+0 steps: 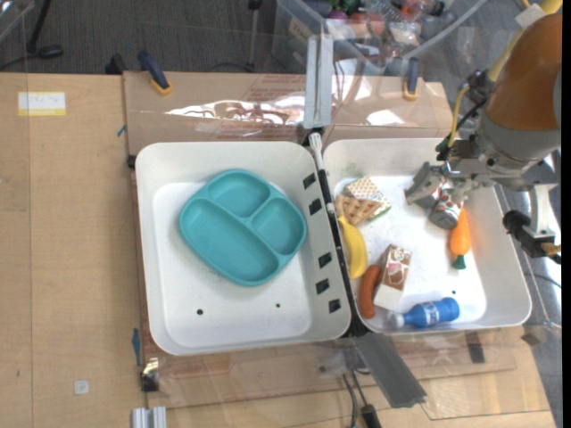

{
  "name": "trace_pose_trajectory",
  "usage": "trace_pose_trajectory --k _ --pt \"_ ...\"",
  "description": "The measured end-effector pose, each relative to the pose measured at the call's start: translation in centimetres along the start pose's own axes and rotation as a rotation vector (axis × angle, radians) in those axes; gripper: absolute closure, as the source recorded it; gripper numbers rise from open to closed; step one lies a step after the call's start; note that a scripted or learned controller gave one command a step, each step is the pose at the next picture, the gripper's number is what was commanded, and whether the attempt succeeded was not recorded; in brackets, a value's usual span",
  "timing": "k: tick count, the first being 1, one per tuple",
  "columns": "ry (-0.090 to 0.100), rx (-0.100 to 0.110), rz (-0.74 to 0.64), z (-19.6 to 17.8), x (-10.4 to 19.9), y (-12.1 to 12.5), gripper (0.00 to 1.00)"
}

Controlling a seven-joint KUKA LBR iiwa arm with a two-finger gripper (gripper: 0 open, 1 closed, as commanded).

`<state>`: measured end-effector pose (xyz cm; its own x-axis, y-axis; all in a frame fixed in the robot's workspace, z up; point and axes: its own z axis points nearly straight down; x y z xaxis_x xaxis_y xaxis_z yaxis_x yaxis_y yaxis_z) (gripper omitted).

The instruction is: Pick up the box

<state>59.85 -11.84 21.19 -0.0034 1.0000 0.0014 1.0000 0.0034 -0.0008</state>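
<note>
The box [393,276] is a small brown and white carton. It lies in the right bin [508,283], near the front, between a red sausage [368,292] and a blue bottle [429,313]. My gripper [443,191] hangs over the back right of the same bin, well behind and to the right of the box. Directly under it sits a small grey and red can [445,211]. Whether the can is touched cannot be made out.
An orange carrot [459,234] lies just right of the can. A waffle [364,201] and a banana [353,247] lie by the bin's left wall. The left bin [169,319] holds a teal divided plate [242,226]. A clear tub of toys [384,7] stands behind the bench.
</note>
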Motion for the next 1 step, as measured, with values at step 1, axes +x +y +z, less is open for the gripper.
trace_pose_trajectory --k 1 --pt "-0.001 0.000 0.040 9.58 1.77 -3.21 0.00"
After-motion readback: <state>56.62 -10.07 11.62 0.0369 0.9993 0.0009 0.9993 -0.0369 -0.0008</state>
